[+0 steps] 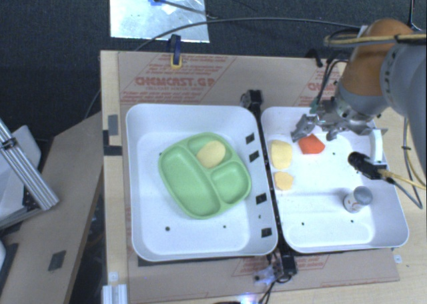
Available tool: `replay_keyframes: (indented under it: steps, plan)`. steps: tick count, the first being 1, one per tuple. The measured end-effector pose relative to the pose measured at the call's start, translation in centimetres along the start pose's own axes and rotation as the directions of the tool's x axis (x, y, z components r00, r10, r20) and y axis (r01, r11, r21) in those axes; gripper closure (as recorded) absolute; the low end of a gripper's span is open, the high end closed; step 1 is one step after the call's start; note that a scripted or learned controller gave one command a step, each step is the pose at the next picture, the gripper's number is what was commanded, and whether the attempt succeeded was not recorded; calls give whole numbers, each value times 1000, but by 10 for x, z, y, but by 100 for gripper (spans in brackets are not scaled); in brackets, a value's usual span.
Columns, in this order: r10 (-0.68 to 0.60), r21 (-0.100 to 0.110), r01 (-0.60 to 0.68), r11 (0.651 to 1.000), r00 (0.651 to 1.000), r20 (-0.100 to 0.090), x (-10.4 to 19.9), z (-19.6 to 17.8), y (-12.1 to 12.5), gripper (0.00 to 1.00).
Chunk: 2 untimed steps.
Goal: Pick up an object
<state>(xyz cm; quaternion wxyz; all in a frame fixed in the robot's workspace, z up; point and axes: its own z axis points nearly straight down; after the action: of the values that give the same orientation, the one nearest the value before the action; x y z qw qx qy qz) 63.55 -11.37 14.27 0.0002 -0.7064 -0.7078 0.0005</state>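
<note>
The likeliest thing to take is the orange piece (pixel 311 144). It lies flat on the floor of the right bin (pixel 333 229), at about 11 o'clock from the bin's middle. It looks like a small toy wedge of plastic or foam. I judge it light and fairly stiff, with a smooth skin that could slide out of a shallow pinch. It sits low, so the hold should come from straight above, across its narrower width, with the fingers reaching almost to the bin floor.

The gripper (pixel 317 132) hangs right over the piece's 12 o'clock edge. Its fingers (pixel 303 125) look spread to either side and nothing is pinched between them. Whether they touch the piece I cannot tell.

The arm (pixel 373 69) comes in from 2 o'clock with the wrist bent steeply down, so the gripper points nearly straight into the bin.

Other things share this bin:
- A larger yellow piece (pixel 281 154) is at 9 o'clock from the orange one, near it but apart, by the bin's wall.
- A smaller yellow piece (pixel 284 180) lies just at 6 o'clock of the larger one.
- A grey knob (pixel 358 197) stands well apart at 4 o'clock.

In the left bin (pixel 153 229), a green plate (pixel 193 193) carries a yellow lump (pixel 212 154) in its compartment at 1 o'clock.
</note>
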Motion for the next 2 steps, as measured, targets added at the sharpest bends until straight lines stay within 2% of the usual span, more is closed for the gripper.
replay_keyframes:
  steps: [1, 2]
  plan:
    - [0, -9, 0, 1000, 1000, 4, -1, 46, 3, 0]
    - [1, -24, -1, 1000, 1000, 10, -3, 30, 7, 100]
